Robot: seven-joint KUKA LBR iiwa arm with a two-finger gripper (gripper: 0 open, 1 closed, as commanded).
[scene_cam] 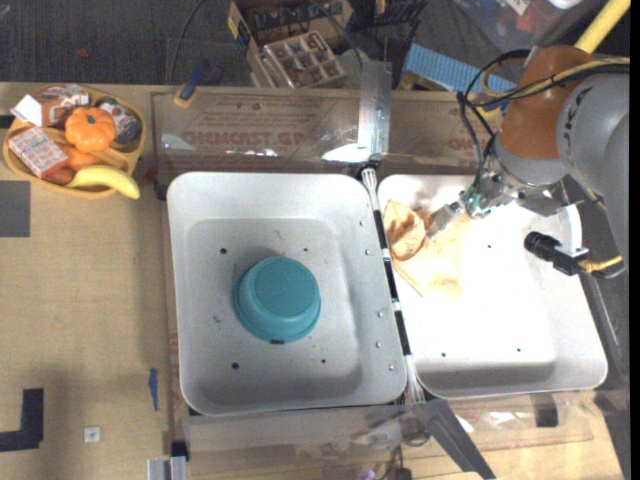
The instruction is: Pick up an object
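Observation:
A teal bowl [278, 298] lies upside down in the middle of the left bin [200, 208]. A crumpled tan cloth-like object [404, 232] rests against the left wall of the right bin [520, 358], near its far corner. My gripper [442, 219] reaches in from the right and sits low at the right edge of that tan object, touching or just above it. The grey arm with its orange band [540, 108] rises behind it at the upper right.
A black cable end [548, 247] of the arm hangs over the right bin's right side. A basket of toy fruit [72, 143] stands on the bench at far left. A cardboard panel [265, 128] runs behind the bins.

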